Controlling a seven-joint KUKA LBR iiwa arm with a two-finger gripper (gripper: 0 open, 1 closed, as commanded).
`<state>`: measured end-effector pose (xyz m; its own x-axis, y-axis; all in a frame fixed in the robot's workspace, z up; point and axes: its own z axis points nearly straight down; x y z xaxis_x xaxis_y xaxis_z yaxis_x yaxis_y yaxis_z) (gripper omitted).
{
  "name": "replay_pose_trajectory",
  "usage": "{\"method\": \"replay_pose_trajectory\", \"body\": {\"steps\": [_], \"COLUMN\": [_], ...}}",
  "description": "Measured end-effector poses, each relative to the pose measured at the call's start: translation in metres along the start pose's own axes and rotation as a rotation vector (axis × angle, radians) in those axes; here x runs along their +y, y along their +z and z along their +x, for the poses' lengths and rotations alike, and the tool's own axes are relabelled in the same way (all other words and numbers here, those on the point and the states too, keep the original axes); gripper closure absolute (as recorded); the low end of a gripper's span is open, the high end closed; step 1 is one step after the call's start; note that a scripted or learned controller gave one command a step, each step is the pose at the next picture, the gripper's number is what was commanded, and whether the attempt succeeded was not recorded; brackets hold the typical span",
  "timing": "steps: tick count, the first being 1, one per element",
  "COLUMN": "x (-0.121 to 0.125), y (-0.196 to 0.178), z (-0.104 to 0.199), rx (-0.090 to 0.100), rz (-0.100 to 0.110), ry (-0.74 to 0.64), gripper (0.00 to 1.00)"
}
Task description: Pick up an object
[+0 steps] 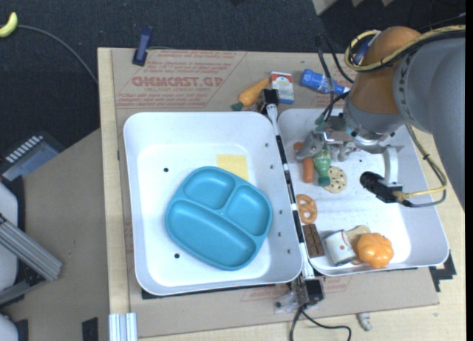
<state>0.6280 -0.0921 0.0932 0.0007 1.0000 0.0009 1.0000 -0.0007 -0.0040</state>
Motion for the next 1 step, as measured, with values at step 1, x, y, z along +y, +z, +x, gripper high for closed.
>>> {"method": "replay_pose_trajectory", "body": {"steps": [1], "x": [0.0018], "y": [-0.0119], "z": [0.0001], "rx": [-0.001], "rz": [-0.006], "ry": [0.0], "gripper": [1.0]}}
